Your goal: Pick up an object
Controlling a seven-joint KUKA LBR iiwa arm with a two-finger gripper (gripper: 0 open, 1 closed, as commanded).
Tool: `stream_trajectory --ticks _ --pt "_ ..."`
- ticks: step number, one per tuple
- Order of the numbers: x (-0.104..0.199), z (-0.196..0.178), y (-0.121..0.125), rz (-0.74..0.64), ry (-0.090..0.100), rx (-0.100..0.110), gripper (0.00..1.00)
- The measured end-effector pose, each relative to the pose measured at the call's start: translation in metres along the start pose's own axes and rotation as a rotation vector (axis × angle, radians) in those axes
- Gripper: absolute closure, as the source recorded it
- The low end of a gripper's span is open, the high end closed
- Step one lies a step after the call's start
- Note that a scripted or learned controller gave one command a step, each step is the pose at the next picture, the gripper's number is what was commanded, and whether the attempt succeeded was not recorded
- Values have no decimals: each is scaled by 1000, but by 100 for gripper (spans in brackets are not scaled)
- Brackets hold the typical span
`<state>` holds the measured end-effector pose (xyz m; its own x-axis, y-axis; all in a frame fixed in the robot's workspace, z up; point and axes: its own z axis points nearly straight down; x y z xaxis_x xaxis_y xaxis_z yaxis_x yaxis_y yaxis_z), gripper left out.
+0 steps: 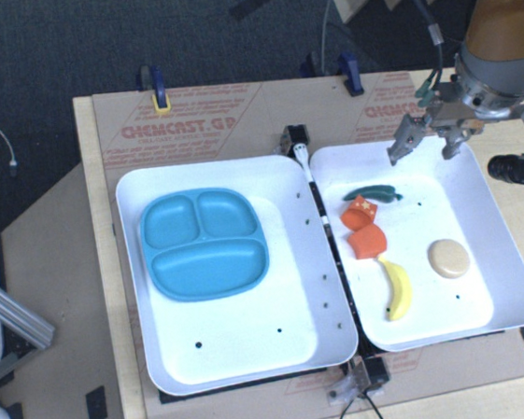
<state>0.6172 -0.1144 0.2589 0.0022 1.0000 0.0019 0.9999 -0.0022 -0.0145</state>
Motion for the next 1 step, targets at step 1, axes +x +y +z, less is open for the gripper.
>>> stream_trajectory --ticks 1 --pt "0 -8 2 -3 -2 -13 0"
